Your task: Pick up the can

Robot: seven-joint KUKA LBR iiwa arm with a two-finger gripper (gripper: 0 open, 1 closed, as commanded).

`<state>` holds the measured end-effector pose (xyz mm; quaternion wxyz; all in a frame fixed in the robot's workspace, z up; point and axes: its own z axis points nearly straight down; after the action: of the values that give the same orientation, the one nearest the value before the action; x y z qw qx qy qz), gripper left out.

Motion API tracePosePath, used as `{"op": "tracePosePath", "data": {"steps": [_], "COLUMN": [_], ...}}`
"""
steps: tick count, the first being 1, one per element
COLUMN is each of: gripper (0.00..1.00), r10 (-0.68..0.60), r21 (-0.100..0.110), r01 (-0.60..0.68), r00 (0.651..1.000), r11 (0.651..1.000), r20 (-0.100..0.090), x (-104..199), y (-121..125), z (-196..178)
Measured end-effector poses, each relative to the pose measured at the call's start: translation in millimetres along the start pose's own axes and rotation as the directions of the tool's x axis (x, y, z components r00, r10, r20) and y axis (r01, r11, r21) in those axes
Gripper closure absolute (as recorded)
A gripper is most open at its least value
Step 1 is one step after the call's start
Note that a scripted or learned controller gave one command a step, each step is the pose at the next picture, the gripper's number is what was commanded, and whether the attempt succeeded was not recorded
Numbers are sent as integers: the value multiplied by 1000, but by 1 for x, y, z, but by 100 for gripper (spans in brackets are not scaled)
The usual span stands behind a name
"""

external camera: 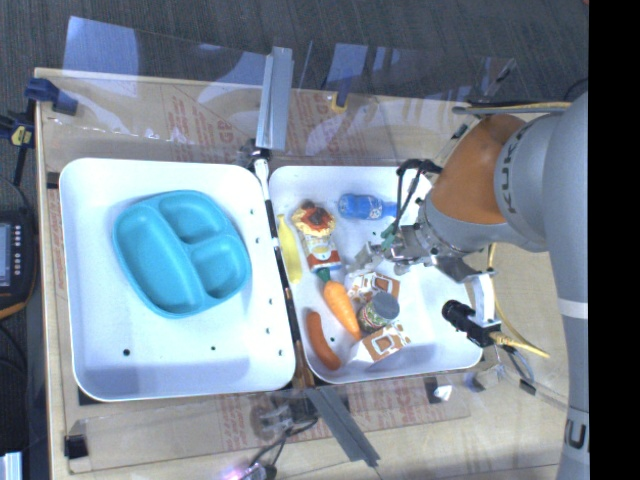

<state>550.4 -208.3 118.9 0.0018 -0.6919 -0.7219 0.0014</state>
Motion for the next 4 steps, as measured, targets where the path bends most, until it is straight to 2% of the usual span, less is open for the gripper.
{"op": "tracePosePath", "data": {"steps": [1,2,3,4], "gripper": [0,100,100,100], "r10": [61,54,208,518], "r21": [-5,-5,-3,0], "r01": [-61,-54,-208,-518], "r00": [998,999,978,855], "r11": [998,999,978,855], "r20": [1,2,0,-1], "x": [3,3,31,113], "y": [-54,-53,-54,-35], "z": [26,17,-99,-107]}}
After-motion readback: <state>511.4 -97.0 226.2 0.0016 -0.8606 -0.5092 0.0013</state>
